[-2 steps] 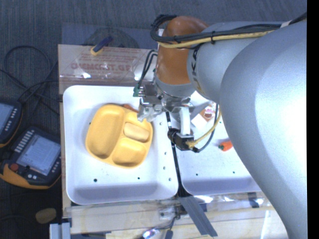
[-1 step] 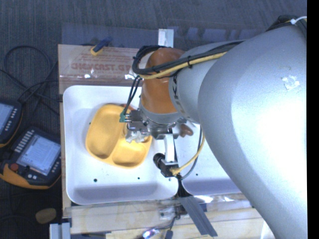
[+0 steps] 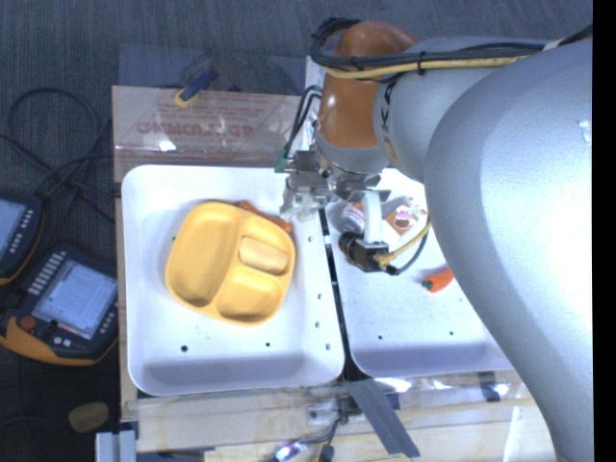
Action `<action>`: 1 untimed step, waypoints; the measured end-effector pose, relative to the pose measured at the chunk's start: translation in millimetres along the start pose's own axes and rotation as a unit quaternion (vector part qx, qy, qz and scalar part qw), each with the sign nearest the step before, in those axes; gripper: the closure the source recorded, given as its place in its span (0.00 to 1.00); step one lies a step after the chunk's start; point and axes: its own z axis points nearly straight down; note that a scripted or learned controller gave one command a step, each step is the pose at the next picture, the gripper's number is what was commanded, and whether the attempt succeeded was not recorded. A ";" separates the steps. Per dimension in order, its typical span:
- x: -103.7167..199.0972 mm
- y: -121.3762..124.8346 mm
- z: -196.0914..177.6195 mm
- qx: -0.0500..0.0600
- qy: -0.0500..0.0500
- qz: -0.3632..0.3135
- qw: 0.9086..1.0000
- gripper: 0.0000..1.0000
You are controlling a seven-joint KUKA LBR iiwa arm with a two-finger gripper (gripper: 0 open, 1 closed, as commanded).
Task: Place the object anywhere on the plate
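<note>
The big grey arm is leaning in from the right and blocking out most of the right bin; only that bin's lower left part and a strip of its floor are showing. Its orange band is sitting above the wrist, and yellow and black cables are looping around the wrist and trailing down over the divide between the bins.

The gripper is hanging over the upper right corner of the left bin, just beside the yellow plate. It is seen from above and crowded by its own housing, so how it is set is too hard to make out.

The plate is lying in the middle of the left bin, divided into three compartments. A pale tan, rounded object is resting in the upper right compartment. A small orange-red thing is peeking out at the plate's upper rim, right under the gripper; most of it is hidden and I cannot tell what it is.

In the right bin, a small orange piece is lying just beside the arm's edge, and a white and red item is partly covered by the wrist.

Off to the left, a pendant is lying on the dark floor, cut off by the frame edge.
</note>
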 end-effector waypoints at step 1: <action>0.0 -0.1 0.2 0.000 0.000 0.000 1.000 0.00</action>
